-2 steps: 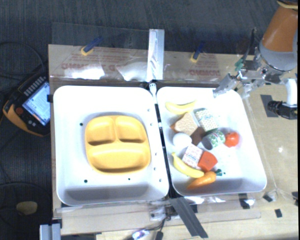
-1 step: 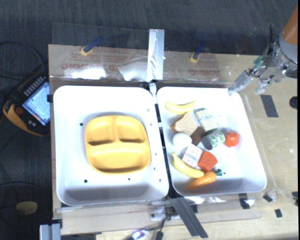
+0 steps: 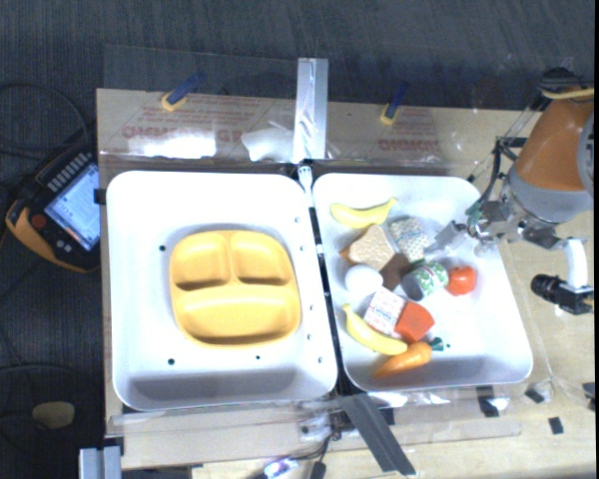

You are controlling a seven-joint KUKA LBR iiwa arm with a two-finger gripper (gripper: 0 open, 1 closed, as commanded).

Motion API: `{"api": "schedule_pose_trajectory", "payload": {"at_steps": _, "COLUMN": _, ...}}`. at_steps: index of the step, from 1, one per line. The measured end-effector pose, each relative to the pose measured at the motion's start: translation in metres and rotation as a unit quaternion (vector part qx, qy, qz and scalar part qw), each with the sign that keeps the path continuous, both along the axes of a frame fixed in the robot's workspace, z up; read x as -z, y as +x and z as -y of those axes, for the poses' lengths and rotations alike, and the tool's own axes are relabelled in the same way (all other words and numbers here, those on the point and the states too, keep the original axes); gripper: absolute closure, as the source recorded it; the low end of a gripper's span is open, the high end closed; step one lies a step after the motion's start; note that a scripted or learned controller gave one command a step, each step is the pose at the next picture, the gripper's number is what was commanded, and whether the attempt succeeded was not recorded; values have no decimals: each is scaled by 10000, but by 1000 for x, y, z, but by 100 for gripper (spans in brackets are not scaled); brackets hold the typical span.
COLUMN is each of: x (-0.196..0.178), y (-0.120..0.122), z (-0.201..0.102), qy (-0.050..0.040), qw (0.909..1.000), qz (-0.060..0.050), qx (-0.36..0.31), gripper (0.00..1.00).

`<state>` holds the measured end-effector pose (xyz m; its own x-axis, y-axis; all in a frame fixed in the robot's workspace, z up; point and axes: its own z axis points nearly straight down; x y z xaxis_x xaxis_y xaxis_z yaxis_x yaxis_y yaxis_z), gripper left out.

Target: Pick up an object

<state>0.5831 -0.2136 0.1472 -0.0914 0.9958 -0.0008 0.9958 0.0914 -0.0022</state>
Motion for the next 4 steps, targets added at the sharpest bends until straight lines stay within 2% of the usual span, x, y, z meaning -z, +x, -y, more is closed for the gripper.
{"api": "schedule_pose_trajectory", "payload": {"at_steps": 1, "x": 55, "y": -15, "z": -55, "qy": -23, "qw": 9995, "qz": 80, "qx": 302, "gripper": 0}}
{"api": "schedule_pose_trajectory", "payload": {"at_steps": 2, "x": -47, "y": -11, "z": -62, "qy": -10, "qw": 9842, "qz": 1, "qx": 1773, "gripper": 0}}
{"api": "schedule_pose_trajectory", "payload": {"at_steps": 3, "x": 58, "y": 18, "z": -35, "qy": -19, "qw": 9801, "qz": 60, "qx": 1986, "gripper": 0}}
{"api": "schedule_pose_trajectory", "payload": {"at_steps": 4, "x": 49, "y": 18, "z": -35, "qy": -32, "qw": 9801, "qz": 49, "qx": 1983, "gripper": 100}}
